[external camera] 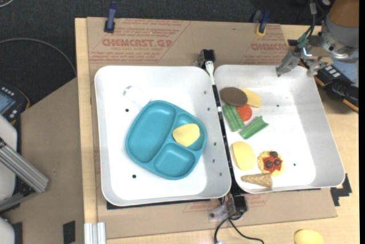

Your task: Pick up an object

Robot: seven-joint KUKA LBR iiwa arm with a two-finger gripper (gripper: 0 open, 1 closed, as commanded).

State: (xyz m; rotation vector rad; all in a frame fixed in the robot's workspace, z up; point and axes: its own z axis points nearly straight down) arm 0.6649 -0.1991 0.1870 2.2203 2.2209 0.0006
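Gripper (288,66) poised over right bin's (319,140) far rim, fingers' state unclear | toy food clustered at its left side | yellow piece (186,134) in blue tray (149,137), left bin (111,123)

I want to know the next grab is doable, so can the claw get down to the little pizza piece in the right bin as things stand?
Probably yes. The claw hangs over the right bin's far rim, and the pizza piece lies uncovered near the front, apart from the yellow piece beside it.
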